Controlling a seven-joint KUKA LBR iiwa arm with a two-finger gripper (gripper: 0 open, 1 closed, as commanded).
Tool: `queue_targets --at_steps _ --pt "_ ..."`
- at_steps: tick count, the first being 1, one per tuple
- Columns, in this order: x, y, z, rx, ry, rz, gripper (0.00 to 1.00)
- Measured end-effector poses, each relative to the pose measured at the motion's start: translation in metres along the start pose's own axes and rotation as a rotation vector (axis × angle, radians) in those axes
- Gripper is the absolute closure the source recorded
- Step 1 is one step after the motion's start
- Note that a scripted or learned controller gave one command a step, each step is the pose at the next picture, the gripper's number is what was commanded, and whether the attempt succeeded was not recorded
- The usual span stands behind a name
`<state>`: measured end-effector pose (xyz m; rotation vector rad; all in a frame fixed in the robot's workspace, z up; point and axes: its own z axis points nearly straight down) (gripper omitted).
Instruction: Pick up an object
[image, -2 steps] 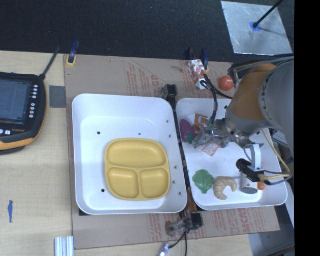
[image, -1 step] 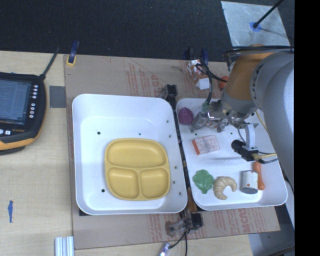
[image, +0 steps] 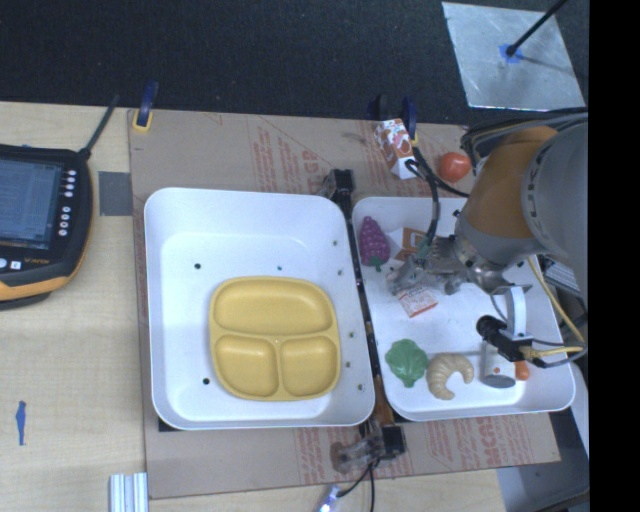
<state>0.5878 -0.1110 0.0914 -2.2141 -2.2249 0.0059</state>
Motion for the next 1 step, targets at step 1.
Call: queue_targets --at_steps 1 --pt "0.0042 0.0605 0.0019 0.02 0.003 0.006 0.0"
